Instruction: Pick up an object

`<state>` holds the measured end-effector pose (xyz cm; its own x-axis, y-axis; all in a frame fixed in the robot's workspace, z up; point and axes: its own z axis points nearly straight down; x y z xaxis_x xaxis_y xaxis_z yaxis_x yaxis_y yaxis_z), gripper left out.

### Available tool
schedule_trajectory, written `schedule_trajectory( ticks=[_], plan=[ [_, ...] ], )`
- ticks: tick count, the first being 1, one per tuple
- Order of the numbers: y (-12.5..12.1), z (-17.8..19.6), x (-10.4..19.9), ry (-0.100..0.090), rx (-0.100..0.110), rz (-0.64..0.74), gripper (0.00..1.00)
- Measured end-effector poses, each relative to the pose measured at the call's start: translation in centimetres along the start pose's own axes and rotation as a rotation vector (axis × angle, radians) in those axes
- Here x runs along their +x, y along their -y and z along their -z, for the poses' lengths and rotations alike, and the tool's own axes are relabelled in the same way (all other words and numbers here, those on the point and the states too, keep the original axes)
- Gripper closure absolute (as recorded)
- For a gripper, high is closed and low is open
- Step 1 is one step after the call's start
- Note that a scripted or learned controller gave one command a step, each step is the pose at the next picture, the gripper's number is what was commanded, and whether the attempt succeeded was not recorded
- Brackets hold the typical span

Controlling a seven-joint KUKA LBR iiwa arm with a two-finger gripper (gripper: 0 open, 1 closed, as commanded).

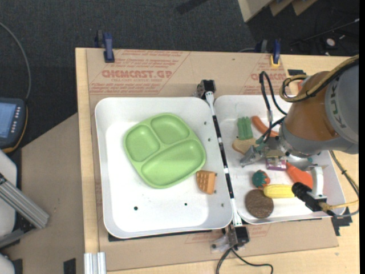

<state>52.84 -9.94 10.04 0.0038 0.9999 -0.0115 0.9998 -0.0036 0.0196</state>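
My gripper (258,153) hangs low over the middle of the right bin (228,108), under the grey and orange wrist. It sits just right of a tan toy piece (240,146) and just above a small teal and red ball (260,178). A green ridged block (244,128) and an orange-red sausage (262,124) lie beyond it. In front of it lie a yellow corn cob (277,191), a round brown cookie (259,203), an orange carrot (301,176) and a small purple piece (276,165). The arm hides part of the bin's right side.
The left bin (105,153) holds a green divided plate (164,149) and an orange waffle-like piece (206,181) near the rim between the bins. Black cables run over the right bin's far side. Blue clamps pin the cardboard at the back.
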Motion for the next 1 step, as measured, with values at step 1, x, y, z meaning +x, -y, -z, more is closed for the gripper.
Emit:
schedule_trajectory(
  ticks=[1],
  plan=[
    [5.15,-1.57,0.08,-0.014,0.026,0.001,0.00]
  ],
)
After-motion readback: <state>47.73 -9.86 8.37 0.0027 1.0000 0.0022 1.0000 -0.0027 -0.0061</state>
